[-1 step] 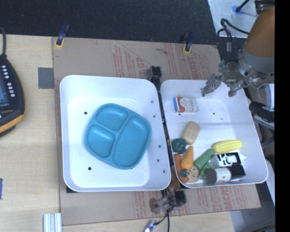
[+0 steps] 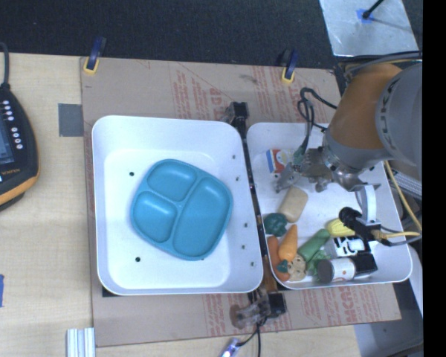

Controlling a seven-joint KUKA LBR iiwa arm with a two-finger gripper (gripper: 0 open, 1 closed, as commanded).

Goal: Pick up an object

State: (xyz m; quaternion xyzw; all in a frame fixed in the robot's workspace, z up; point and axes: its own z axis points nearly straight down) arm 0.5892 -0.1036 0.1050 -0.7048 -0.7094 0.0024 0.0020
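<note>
You have the gripper [image 2: 293,174] low over the right bin [image 2: 271,130], in its upper left part. The grey arm [image 2: 372,117], with its orange band, reaches in from the right. From this slant you cannot tell whether the gripper is wide or narrow.

Just below it lies a cream block [image 2: 293,201], tilted, and so close that you cannot tell whether the two touch. Just above and left of the gripper sits a small red, white and blue packet [image 2: 273,158].

The other pickable things crowd the lower part of that bin:
- a dark green lump [image 2: 275,223] against the left wall
- an orange carrot [image 2: 287,244] just beside it
- a green pickle-like piece [image 2: 312,245]
- a yellow piece [image 2: 340,227] (partly hidden)
- a white can [image 2: 343,271] on its side near the bottom rim

The left bin [image 2: 111,199] holds a blue divided plate [image 2: 181,209], lying flat near its middle. Both bins rest on a cardboard sheet [image 2: 171,76] on the worktop [image 2: 37,274]. A teach pendant [image 2: 4,149] lies at the far left edge.
</note>
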